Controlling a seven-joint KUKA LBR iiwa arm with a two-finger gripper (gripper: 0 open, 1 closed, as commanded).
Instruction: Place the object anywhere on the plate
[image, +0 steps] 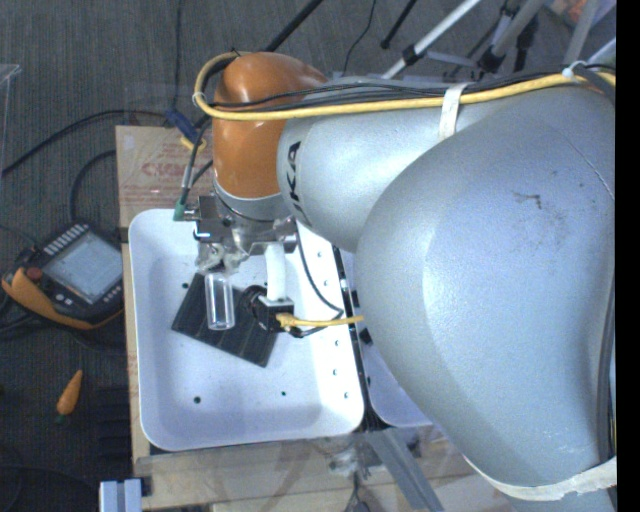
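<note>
A dark, flat square plate (240, 340) lies in the left white bin (170, 400), turned at an angle. A clear, tube-like object (219, 302) lies on the plate's upper left part, its long side pointing toward the bin's front. My gripper (236, 262) hangs just above and behind the clear object, below the orange wrist band (250, 130). The object's top end sits right under the gripper, and I cannot make out whether it is touched. The arm's large grey body covers the right half of the view.
A yellow cable (315, 322) loops from the gripper over the plate's right edge. The right bin (400, 408) is mostly hidden under the arm. A teach pendant (78, 270) and an orange tool (68, 392) lie on the floor at the left.
</note>
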